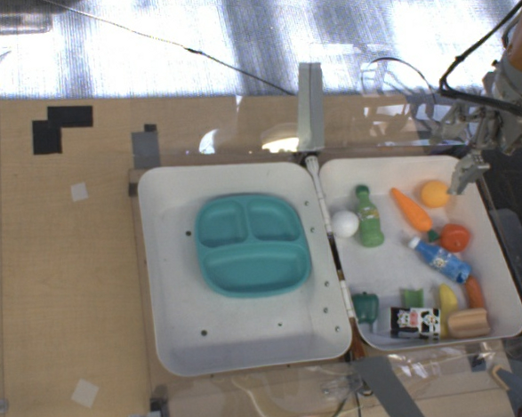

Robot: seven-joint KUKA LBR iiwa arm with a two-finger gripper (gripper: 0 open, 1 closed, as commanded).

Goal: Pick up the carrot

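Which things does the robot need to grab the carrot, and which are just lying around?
Needed:
carrot
gripper

Just lying around:
green bottle
white ball
yellow ball
tomato
blue bottle
teal tray

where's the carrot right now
The carrot lies in the right bin, toward its far side, between the green bottle and the yellow ball.

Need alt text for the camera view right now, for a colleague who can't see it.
The carrot lies in the right bin among toy food, beside a green bottle and an orange ball. The gripper hovers at that bin's far right corner. A teal divided tray sits in the left bin.
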